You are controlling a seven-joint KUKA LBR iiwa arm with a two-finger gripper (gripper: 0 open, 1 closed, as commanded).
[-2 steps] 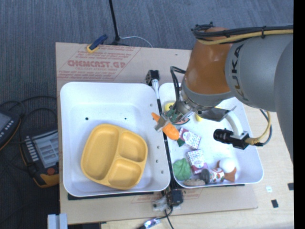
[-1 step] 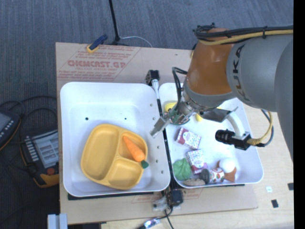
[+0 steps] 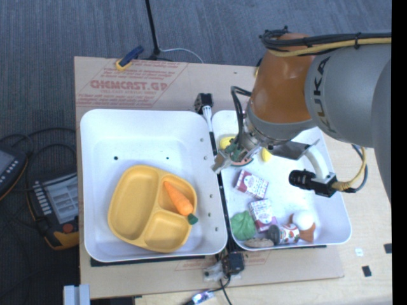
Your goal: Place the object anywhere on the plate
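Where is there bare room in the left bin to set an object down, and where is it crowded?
On the plate, the large left compartment is bare; the carrot fills the upper right one. The left bin has bare floor behind the plate. The right bin is crowded at its near end with cartons and a green object.

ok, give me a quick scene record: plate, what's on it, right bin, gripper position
plate: yellow, divided, in left bin
carrot: lying on plate, right side, green end toward the near edge
right bin: two red-and-white cartons, green lump, small items along the near wall
gripper: over right bin's far-left corner, close to the wall between the bins
task state: carrot already on plate
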